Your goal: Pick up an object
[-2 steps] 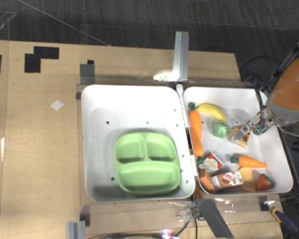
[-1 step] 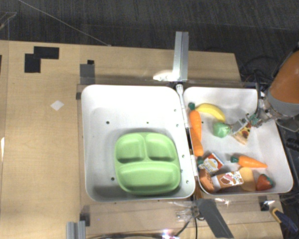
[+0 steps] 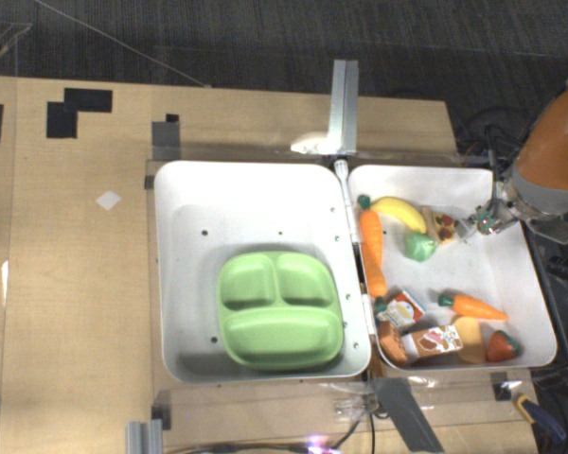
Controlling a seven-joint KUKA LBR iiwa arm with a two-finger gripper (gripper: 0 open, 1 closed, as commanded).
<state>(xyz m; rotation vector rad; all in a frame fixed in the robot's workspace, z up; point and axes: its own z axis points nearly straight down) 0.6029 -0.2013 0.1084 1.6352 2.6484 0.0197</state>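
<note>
In left bin [image 3: 180, 253]: one green tray [image 3: 279, 310]. Right of it, bin [image 3: 535, 291]: two carrots [image 3: 371, 253], one banana [image 3: 399, 213]. Gripper [image 3: 485, 220] state unclear.

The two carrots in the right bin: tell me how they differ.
The long carrot lies lengthwise against the bin's left wall; the short carrot lies crosswise near the right side. The long carrot is larger and touches the banana; the short carrot rests by the strawberry. Both are orange with green tops.

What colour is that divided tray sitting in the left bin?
Light green. The divided tray shows plainly in the camera view, lying in the left bin.
</note>
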